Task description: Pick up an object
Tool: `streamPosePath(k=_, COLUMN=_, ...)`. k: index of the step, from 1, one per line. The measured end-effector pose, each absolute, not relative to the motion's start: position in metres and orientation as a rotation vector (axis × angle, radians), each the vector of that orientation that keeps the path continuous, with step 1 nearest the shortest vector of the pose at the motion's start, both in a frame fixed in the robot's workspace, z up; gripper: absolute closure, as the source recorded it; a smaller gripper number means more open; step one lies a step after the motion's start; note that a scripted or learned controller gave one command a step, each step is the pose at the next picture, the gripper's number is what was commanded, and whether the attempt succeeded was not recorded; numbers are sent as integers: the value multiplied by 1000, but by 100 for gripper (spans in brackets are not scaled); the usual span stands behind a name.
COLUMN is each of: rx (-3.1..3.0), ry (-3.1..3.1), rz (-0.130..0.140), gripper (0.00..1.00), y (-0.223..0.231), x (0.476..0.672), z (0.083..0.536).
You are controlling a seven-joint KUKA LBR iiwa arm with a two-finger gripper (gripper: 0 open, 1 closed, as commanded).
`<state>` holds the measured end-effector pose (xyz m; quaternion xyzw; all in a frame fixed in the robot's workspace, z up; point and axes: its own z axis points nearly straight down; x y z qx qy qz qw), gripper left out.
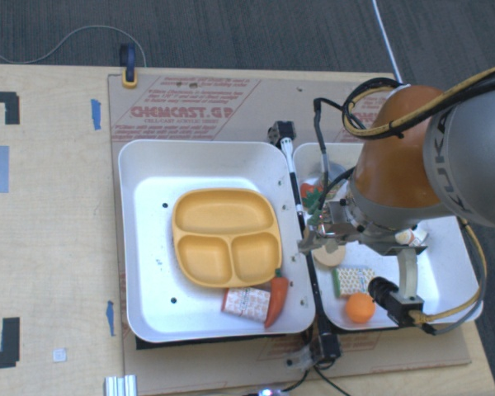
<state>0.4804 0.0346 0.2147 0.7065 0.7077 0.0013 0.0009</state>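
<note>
My gripper [324, 231] reaches down into the left part of the right bin [445, 299], mostly hidden under the orange wrist band. A cream round piece [328, 256] lies just below it. A red and green item [313, 193] shows just above it by the bin wall. A speckled white block with a green edge [353, 281] and an orange ball [360, 308] lie at the bin's front. Nothing shows as held.
The left bin [140, 221] holds a yellow divided plate [226, 236], a carrot [275, 299] and a small white and red packet [247, 302] at its front. The arm's body covers most of the right bin. Cables loop around the wrist and along the bin's front right.
</note>
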Motion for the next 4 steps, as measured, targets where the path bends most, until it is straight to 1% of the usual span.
streamPosePath(k=1, rx=2222, ry=2225, rz=-2, gripper=100, y=58, x=479, z=202)
streamPosePath(k=2, rx=2223, ry=2222, rz=-2, gripper=100, y=-41, x=479, z=185)
streamPosePath(k=3, rx=2218, ry=2222, rz=4, gripper=100, y=26, x=480, z=196)
streamPosePath(k=4, rx=2220, ry=2222, rz=2, gripper=100, y=52, x=517, z=185)
